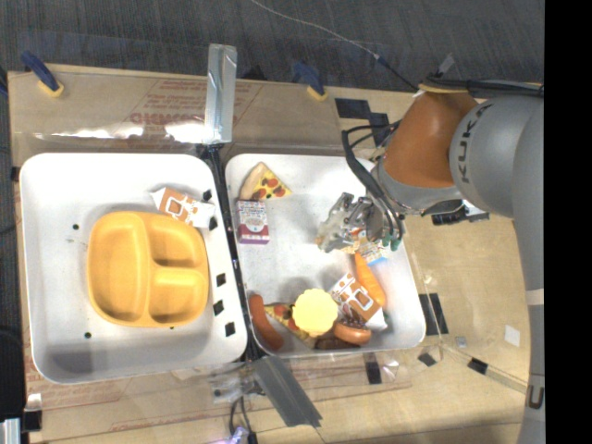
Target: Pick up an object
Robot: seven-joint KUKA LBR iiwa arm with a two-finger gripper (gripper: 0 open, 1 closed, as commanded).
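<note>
Objects for picking are gathered in the right bin (305, 169), most of them along its near edge. There a yellow round piece (314, 312) is seen lying on a hot dog (268, 322), with a brown sausage-like piece (350, 333) just beside it and an orange and white carton (359, 296) touching that cluster on the right. An orange carrot-like piece (368, 268) is seen leaning just above the carton, close to the bin's right wall.

Further in, the hand (347, 222) is positioned over the right half of the same bin, low over the white floor and directly above the carrot-like piece. Whether its fingers are spread or closed cannot be told, and nothing can be made out between them. To its left, a small red and white packet (252, 221) is set against the left wall, and a pizza slice (265, 183) lies in the far left corner.

In the left bin (55, 178), a yellow divided tray (146, 268) is laid in the middle, with a second orange and white carton (182, 207) touching its far edge.

Both bins are carried by the desk (462, 285), and the grey arm (490, 151) with its orange band is extended from the right.
</note>
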